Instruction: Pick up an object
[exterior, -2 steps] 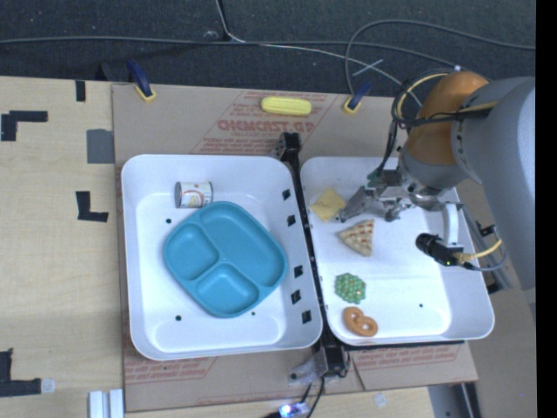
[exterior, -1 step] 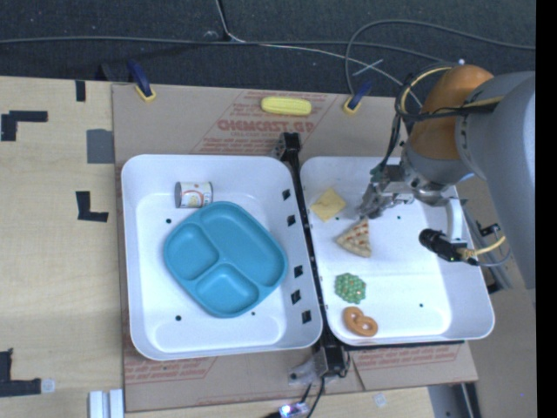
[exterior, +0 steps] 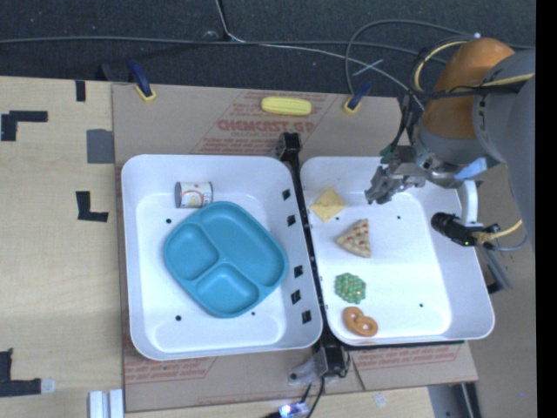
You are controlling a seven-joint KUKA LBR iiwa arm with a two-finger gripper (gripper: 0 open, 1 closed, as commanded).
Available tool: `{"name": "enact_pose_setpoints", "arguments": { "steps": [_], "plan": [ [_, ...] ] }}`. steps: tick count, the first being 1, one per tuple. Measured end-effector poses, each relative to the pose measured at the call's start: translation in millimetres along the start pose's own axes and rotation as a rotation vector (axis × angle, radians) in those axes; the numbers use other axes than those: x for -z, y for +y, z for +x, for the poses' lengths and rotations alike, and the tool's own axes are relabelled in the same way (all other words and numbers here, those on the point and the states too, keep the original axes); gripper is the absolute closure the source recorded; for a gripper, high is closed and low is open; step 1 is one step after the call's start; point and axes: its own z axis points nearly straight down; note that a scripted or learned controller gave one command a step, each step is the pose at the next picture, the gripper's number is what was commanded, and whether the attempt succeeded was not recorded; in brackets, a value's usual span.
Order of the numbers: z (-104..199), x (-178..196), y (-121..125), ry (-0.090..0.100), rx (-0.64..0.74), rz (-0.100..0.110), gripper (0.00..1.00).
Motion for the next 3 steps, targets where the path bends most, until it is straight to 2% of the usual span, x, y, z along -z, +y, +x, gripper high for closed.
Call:
{"name": "enact_pose_setpoints", "arguments": {
  "steps": [2, 3],
  "plan": [
    [2.6, 96.1, 5.9, 0.0, 0.0, 0.0, 1.0],
    [62.0, 84.0, -7.0, 0.0, 0.002, 0.006, 1.0]
  ]
}}
